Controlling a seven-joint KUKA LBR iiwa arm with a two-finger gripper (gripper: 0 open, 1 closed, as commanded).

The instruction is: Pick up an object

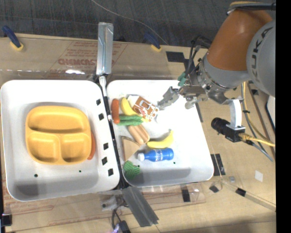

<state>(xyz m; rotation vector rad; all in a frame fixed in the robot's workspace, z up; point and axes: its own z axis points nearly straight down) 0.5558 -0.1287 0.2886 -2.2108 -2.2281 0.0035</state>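
Orange-white snack packet [144, 108] lies just left of the gripper [166, 100].

Faint red print "CHEMCAST" on the cardboard sheet [77, 57] along the bench's far edge. Grey letters "KUKA", partly cut off, on the arm [259, 42]. Blue bottle [156, 155] label too small to read.

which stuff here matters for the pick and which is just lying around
For the job:
gripper, over the right bin
small printed packet near its tip
bananas
blue bottle
hot dog
green toy

Just lying about:
yellow divided tray in the left bin
blue clamps
cardboard backing
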